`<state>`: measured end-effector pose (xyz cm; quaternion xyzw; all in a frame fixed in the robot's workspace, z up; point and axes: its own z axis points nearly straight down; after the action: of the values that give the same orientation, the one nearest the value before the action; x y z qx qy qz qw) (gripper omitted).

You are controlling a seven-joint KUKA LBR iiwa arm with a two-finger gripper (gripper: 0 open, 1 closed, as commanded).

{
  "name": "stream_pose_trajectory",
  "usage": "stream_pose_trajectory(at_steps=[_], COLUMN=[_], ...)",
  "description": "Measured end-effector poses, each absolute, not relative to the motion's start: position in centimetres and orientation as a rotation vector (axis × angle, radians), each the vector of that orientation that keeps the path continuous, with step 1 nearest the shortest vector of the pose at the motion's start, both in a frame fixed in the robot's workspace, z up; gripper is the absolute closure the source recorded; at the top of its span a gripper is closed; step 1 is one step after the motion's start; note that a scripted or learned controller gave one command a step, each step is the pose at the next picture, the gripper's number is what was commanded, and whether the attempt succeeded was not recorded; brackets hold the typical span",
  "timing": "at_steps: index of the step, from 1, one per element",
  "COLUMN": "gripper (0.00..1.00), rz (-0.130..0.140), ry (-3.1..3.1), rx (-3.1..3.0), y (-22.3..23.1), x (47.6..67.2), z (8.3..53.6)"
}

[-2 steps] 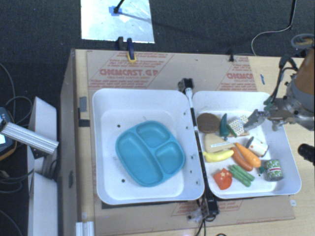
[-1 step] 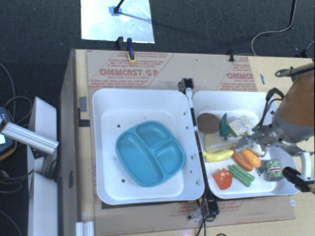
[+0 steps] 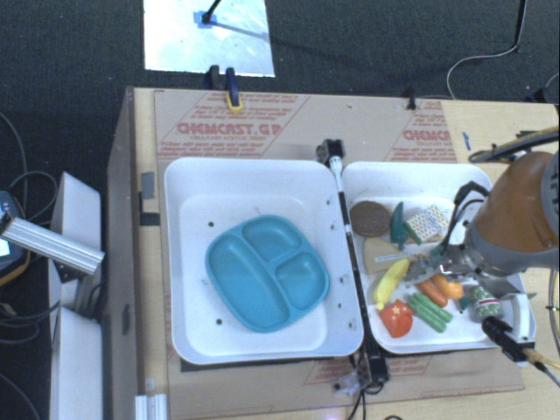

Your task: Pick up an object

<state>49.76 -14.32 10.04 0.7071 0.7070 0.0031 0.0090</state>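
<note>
The claw hangs low in the right bin, just above an orange carrot; how far it is open I cannot tell. Left of it lies a yellow banana, nearer a red tomato and green beans. Farther back sit a brown disc, a teal piece and a patterned block. The left bin holds a blue divided plate.
</note>
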Motion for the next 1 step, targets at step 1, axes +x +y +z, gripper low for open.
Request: stream_pose_trajectory(at_steps=[1], gripper=[0.00], rz=[0.003], ry=[2.224], rx=[2.216], y=[-10.39], x=[53.25], z=[8.47])
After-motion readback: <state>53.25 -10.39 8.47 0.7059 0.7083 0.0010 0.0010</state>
